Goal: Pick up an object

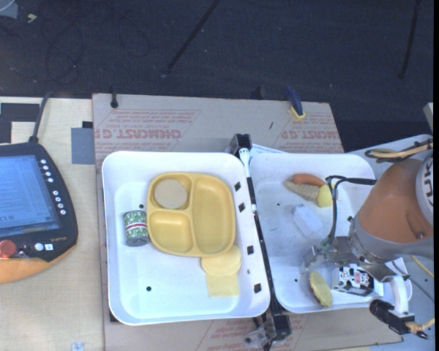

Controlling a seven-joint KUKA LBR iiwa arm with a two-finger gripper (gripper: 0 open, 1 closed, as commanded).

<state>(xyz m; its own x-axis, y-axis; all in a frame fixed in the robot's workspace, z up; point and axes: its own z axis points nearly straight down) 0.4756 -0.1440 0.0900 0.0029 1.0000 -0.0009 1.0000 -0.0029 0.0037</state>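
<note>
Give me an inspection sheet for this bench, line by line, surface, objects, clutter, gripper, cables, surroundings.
Surface: two white bins side by side, left bin and right bin, on cardboard sheet.
Job's things: yellow divided tray, small striped can at its left side, yellow flat piece in the left bin; orange and yellow items, clear item, yellow piece in the right bin.
Clutter: nothing seen.
Gripper: gripper low in the right bin; finger state not discernible.
Cables: black cable by the arm.
Surroundings: teach pendant left of the bins.
</note>
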